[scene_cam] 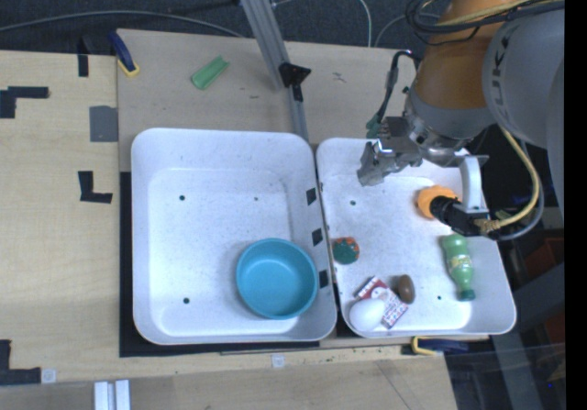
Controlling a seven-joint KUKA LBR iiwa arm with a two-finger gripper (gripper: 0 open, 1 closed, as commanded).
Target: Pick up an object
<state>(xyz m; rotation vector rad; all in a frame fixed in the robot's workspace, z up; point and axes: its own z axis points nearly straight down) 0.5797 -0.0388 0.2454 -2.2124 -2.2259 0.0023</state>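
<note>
My gripper (374, 168) hangs over the back of the right bin (367, 216), with nothing seen between its fingers. Below it in that bin lie a small teal and orange object (345, 250), a red and white packet (383, 302), a white egg-shaped object (366, 315) and a brown oval piece (404, 288). A green bottle (458, 263) lies near the bin's right wall. An orange object (431, 201) sits beside the arm's cabling. A blue bowl (276, 277) stands in the left bin (183, 216), toward its front right corner.
A slanted metal pole (266, 23) rises behind the bins. A green block (209, 72) and a blue and yellow clip (123, 52) lie on the bench behind the left bin. The arm's grey and orange body (468, 50) looms over the right bin's back.
</note>
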